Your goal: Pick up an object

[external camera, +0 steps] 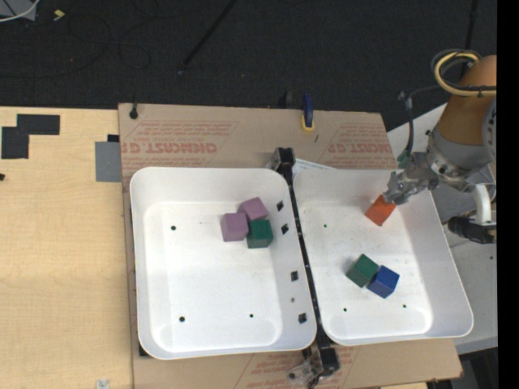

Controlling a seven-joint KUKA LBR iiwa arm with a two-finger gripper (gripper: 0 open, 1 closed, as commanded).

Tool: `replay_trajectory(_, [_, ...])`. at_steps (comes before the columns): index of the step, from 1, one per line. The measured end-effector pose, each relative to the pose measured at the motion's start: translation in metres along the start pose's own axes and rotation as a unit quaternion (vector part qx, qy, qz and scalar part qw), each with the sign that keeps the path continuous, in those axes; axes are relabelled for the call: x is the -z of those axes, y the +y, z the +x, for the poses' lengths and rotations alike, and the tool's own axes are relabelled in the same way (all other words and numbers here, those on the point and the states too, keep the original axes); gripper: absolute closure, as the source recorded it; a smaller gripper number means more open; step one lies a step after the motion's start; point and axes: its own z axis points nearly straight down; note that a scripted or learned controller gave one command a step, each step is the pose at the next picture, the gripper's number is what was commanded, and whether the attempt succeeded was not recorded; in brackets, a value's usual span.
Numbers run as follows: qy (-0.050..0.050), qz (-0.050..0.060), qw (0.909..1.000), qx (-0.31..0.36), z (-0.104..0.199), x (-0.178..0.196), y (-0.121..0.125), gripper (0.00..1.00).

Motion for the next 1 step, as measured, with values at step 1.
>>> replay_trajectory(1, [0.001,0.006,1.0,-0.001,-0.0061,-0.0205,-0.058,1.0])
